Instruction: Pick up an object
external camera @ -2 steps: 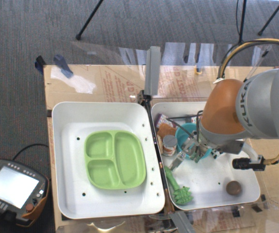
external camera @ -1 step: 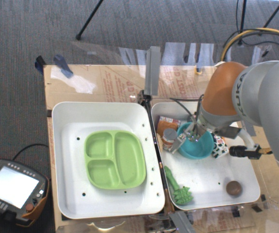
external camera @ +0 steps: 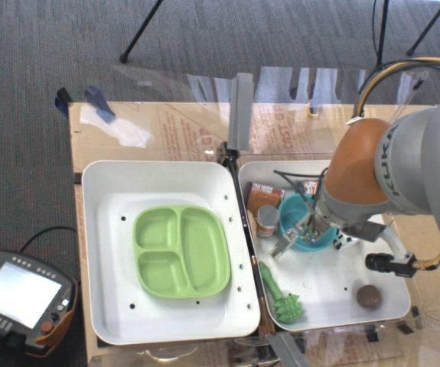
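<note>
Since the task names no particular object, the choice matters first, and the right bin [external camera: 392,300] offers several. Nearest the camera lies a green brush [external camera: 282,297], slanted along the bin's front left corner, and off to the right sits a small brown ball [external camera: 369,296], well apart from everything else. Further in, the gripper [external camera: 294,239] is low over the bin floor, just at the left rim of a teal bowl [external camera: 305,222]; whether its fingers are spread or closed cannot be told from this view, and nothing can be seen held. A small can [external camera: 266,221] stands just left of the bowl, with an orange packet [external camera: 264,196] behind it against the back wall.

Judging from where the tool is, the bowl's rim is the likeliest target (a thin edge suits two fingers better than the round can). A good grasp would put one finger inside the rim and one outside, squarely across it, then lift straight up so the bowl does not knock the can. If the fingers only graze the rim, the bowl will probably tip or slide.

Across the divider, the left bin [external camera: 112,197] bears a green tray [external camera: 181,251], far from the gripper.
</note>
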